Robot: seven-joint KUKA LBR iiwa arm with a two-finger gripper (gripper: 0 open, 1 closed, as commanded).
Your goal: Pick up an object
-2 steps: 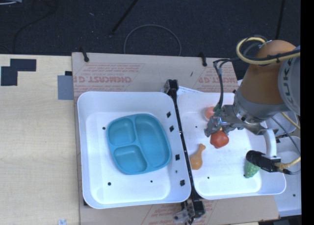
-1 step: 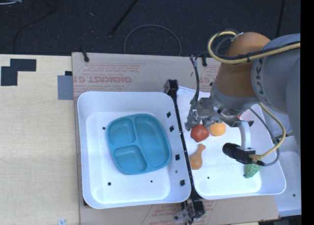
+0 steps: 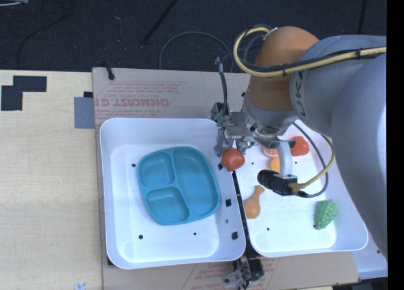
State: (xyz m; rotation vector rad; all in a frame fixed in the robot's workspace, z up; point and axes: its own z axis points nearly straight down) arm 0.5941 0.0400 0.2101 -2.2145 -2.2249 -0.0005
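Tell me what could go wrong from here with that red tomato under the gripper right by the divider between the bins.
1. The red tomato sits under the gripper near the rims where the left bin meets the right bin; a round thing may roll away or slip out.
2. The gripper may bump those rims as it works so close.
3. The orange piece and green piece lie nearby; the black cable might drag across them.

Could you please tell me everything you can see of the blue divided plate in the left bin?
The blue divided plate lies flat on the floor of the left white bin, near its middle. It looks like smooth moulded plastic, a rounded rectangle turned slightly askew, with three shallow compartments: two at the far end, one broad one nearer the camera. The compartments hold nothing. Only the bin floor touches it.
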